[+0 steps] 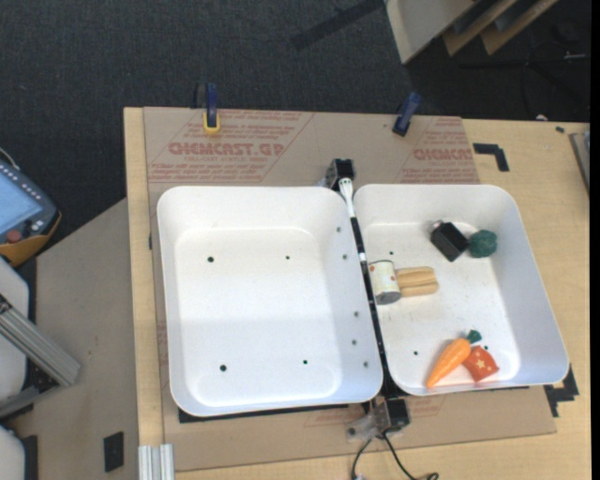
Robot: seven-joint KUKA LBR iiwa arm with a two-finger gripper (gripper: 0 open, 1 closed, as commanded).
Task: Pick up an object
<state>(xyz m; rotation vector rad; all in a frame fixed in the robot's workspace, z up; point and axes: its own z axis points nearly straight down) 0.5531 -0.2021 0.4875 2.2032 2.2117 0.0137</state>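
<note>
The state of the end effector cannot be told from the camera view, so the step in hand is judged to be the approach, with no object yet grasped. The candidate objects are all found in the right bin (525, 281): a carrot (448, 362) beside a red piece (482, 364) at the near edge, a wooden cylinder (405, 281) against the divider, and a black block (449, 240) touching a green ball (484, 244) at the far side. One target is to be selected next, and a descent from above onto it is called for, the isolated wooden cylinder being judged the easiest.

Blue-screened device (17, 208) at left is cut off by the frame edge. Wooden structure (469, 23) at top is likewise cropped. Small red item (482, 364) beside the carrot (448, 362) is possibly a strawberry; too small to confirm
</note>
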